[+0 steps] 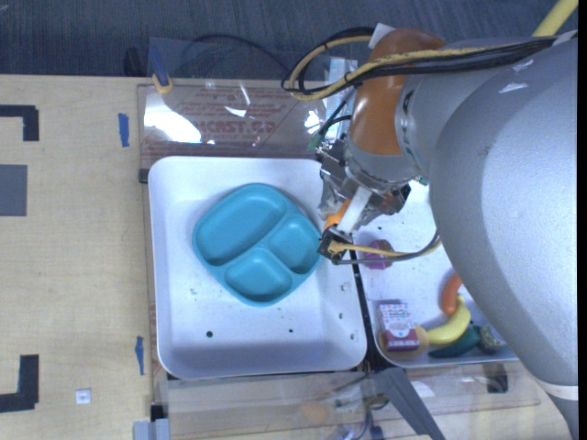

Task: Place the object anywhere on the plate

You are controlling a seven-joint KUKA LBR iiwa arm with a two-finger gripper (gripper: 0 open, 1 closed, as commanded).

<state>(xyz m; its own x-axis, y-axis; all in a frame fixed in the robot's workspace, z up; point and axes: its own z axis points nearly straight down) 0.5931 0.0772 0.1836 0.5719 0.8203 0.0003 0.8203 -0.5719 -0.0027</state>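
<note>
A blue plate (pixel 257 243) with three compartments lies tilted in the left white bin (pixel 183 337), a little left of the bin's middle. My gripper (pixel 341 220) hangs over the divide between the two bins, just off the plate's right edge. The grey arm and its orange band cover most of the gripper from above. Something small and orange-white shows at the gripper's tip, too small to identify. A small purple object (pixel 377 256) lies in the right bin just right of the gripper.
In the right bin's near part lie a small red-and-white carton (pixel 398 324), a yellow banana (pixel 451 327), an orange piece (pixel 449 291) and something green (pixel 470 342). The arm hides much of that bin. A clear sheet (pixel 229 122) lies behind the left bin.
</note>
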